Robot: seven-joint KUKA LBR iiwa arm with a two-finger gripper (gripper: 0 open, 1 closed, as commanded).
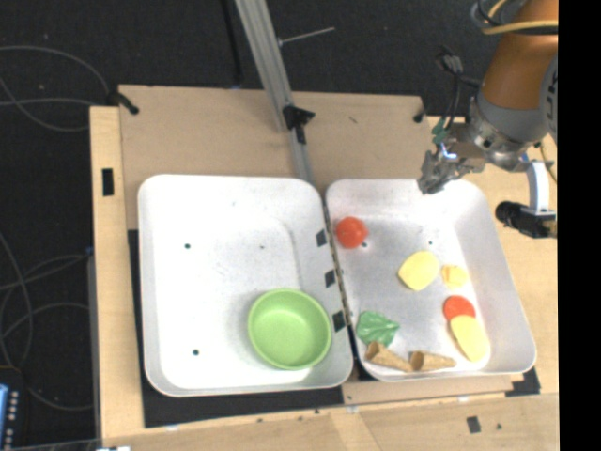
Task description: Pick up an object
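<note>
The right bin [470, 205] holds several small toy foods: a red ball [351, 232] near its left wall, a yellow lump [419, 271], a small yellow piece [454, 275], a red piece [458, 306] on a yellow slice [470, 337], a green leafy piece [377, 327] and two brown cones [408, 359] at the front. My gripper [433, 178] hangs over the back right corner of this bin, above the rim and apart from every object. Nothing shows between its fingers.
A green bowl [289, 328] sits at the front right of the left bin [188, 214]. A slanted metal post [268, 59] rises behind the bins. Dark cables lie on the floor at the left.
</note>
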